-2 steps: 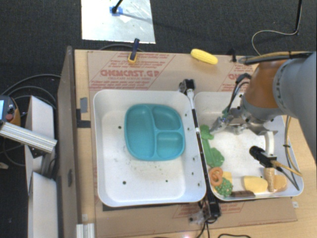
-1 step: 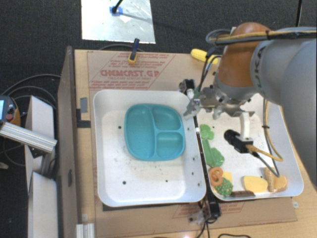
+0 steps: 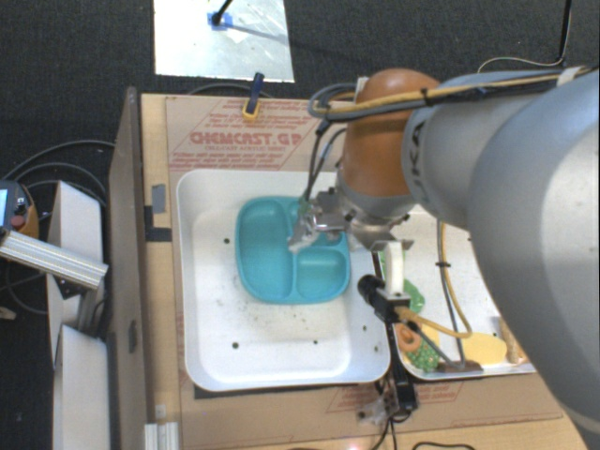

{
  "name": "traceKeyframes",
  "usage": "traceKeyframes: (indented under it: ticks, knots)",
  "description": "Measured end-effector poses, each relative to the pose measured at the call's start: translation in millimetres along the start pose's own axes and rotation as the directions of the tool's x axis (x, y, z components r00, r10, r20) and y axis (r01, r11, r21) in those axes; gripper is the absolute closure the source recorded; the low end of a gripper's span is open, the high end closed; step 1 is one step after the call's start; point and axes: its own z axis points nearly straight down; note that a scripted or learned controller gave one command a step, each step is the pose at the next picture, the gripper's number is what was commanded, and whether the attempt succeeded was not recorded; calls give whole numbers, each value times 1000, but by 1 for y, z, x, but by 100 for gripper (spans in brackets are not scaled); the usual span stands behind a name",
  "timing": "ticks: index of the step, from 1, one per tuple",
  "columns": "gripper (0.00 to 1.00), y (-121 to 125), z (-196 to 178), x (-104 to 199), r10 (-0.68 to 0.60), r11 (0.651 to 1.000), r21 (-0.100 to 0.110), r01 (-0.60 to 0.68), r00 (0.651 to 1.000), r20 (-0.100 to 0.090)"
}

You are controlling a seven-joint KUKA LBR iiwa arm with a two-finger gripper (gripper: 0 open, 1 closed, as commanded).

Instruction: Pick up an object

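Gripper (image 3: 307, 231) sits low over teal tray (image 3: 281, 251) in left bin (image 3: 211, 345), at tray's upper-right rim, prob. for an edge grab; jaw state can't be told.

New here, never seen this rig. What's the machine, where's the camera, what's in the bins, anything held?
One picture, from a fixed camera above the bench, looking down at a slant. The big grey shape from the right is a robot arm, with an orange band above its wrist. At its tip is the claw, low over a blue divided tray lying in the left white bin. The right bin holds small items, among them green pieces and a yellow piece. Both bins sit on printed cardboard. The claw is at the tray's right edge; whether it grips anything cannot be told.
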Motion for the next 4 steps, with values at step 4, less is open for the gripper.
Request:
traceKeyframes:
  ticks: [4]
  knots:
    - [0, -32, 1, -180, 15, 1000, 6, -15, 1000, 2]
